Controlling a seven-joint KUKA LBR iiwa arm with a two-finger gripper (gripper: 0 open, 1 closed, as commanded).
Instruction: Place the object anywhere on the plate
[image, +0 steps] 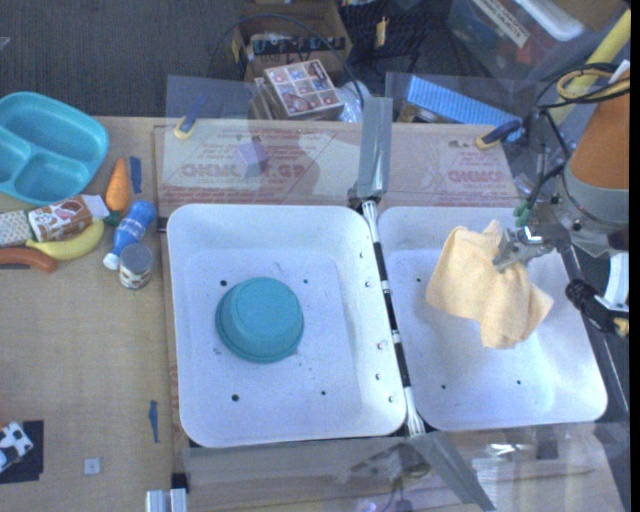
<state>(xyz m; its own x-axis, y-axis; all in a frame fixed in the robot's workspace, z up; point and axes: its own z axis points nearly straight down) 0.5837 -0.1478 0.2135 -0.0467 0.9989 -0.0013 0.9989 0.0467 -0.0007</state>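
A yellow cloth (482, 288) sits bunched in the right bin (520, 400), its upper right corner pulled up toward my gripper (512, 250). The gripper comes in from the right and is shut on that corner of the cloth, with folds hanging below and to the left of the fingers. A round teal plate (260, 318) lies in the middle of the left bin (300, 240), well to the left of the gripper and apart from the cloth.
A ridge (388, 320) divides the two bins. On the bench left of the bins lie a teal divided tray (45, 145), a toy carrot (119, 185), a banana (70, 243), a small bottle (130, 228) and a can (135, 266). Boxes and cables crowd the back.
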